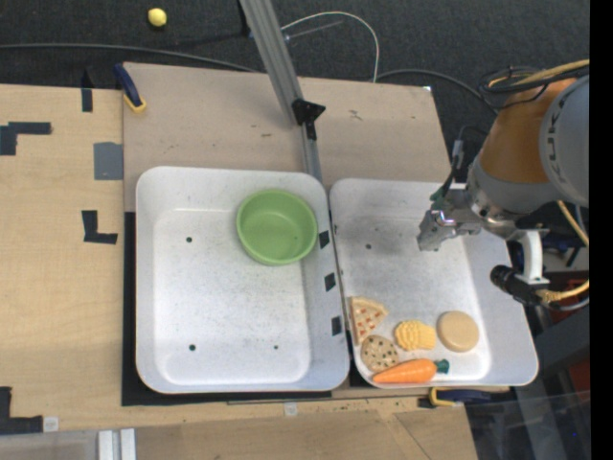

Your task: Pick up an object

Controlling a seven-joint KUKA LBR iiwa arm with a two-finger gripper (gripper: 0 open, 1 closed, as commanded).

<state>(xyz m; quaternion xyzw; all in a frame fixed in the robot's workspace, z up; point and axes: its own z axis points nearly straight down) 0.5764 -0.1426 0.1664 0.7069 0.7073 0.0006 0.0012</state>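
My gripper (431, 234) hangs over the upper right part of the right bin (383, 209), under the orange-banded wrist. Nothing shows between its tips. Along the near edge of that bin lie a pizza slice (365, 314), a chocolate-chip cookie (379, 352), a yellow corn piece (415, 334), a tan round biscuit (458, 331) and an orange carrot (407, 372). All of them sit well below the gripper in the view. A green bowl (276, 225) rests at the upper right of the left bin (192, 305).
A grey metal pole (273, 46) slants down from the top to the divide between the bins. Black clips sit along the divide (330, 281). A small yellow ball (156, 16) lies on the dark floor at the top left. Cables loop behind the bench.
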